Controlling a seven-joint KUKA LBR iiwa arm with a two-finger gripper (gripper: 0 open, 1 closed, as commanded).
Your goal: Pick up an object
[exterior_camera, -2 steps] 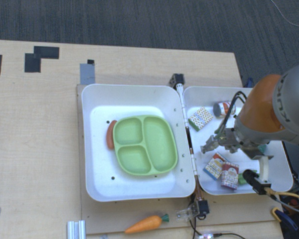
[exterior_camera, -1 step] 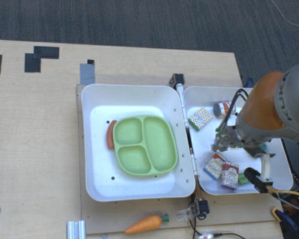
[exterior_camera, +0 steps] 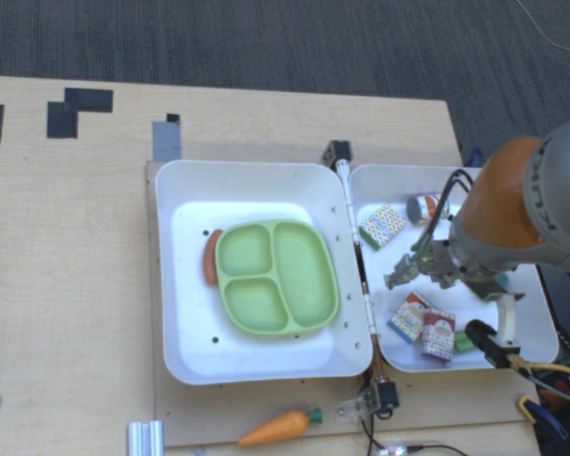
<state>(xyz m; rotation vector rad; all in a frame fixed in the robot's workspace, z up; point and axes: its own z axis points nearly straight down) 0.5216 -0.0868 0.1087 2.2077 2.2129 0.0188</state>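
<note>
The grey arm (exterior_camera: pixel 527 207) leans over the right bin (exterior_camera: pixel 541 345), its gripper (exterior_camera: pixel 435 266) low near that bin's middle; whether it is spread or pinching I cannot tell. In the left bin (exterior_camera: pixel 185 350) a green divided plate (exterior_camera: pixel 275 278) sits mid-floor, a reddish sausage (exterior_camera: pixel 210 256) touching its left rim. Small cartons (exterior_camera: pixel 426 323) lie by the right bin's front edge, a patterned packet (exterior_camera: pixel 383 224) (tilted) nearer its back-left corner. A toy carrot (exterior_camera: pixel 277 427) lies on the bench's front edge.
</note>
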